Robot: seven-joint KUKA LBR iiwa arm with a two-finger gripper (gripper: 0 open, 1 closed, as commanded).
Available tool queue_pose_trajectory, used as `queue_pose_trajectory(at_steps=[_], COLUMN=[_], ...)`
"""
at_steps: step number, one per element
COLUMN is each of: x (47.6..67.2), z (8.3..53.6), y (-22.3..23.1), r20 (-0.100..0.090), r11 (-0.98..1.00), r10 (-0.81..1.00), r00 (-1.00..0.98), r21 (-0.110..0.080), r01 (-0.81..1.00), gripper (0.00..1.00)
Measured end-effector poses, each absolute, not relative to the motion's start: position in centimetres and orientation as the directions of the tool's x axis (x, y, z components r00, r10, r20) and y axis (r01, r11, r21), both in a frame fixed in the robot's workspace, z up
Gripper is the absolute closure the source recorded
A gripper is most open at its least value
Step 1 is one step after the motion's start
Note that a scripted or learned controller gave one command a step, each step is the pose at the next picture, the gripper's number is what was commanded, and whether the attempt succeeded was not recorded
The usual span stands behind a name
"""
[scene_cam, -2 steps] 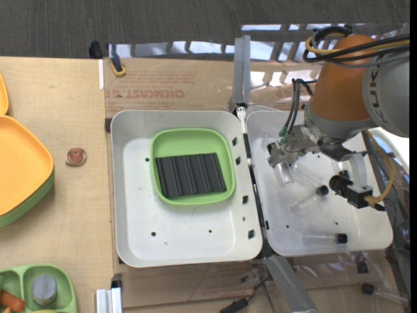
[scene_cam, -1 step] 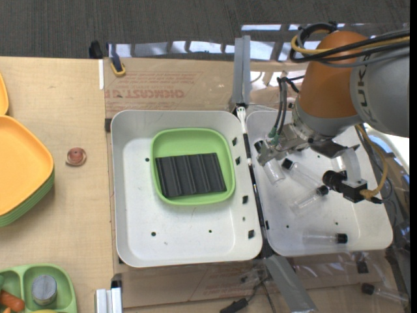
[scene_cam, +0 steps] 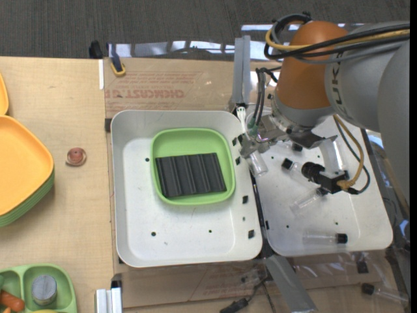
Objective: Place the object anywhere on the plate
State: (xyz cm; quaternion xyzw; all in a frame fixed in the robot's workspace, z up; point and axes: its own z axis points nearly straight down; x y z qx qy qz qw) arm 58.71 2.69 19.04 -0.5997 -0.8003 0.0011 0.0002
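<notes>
The black ribbed slab (scene_cam: 191, 175) lies flat on the green plate (scene_cam: 191, 135) in the left white bin (scene_cam: 182, 240). The pincer (scene_cam: 251, 150) sits just beside the plate's right edge. I cannot tell whether it is open.

Bench (scene_cam: 58, 96), white bin (scene_cam: 189, 233), second bin (scene_cam: 365, 220), orange plates (scene_cam: 19, 168)

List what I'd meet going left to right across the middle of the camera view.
In order: yellow plates → red knob → green plate → gripper → right bin.
</notes>
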Motion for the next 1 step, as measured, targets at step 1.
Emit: queue_pose_trajectory(at_steps=[1], x=[58.72], z=[19.05], y=[2.66], r20=[-0.001], r11=[0.28], r10=[0.96], r00=[-0.28], r21=[-0.002], r01=[0.96], gripper=[0.0])
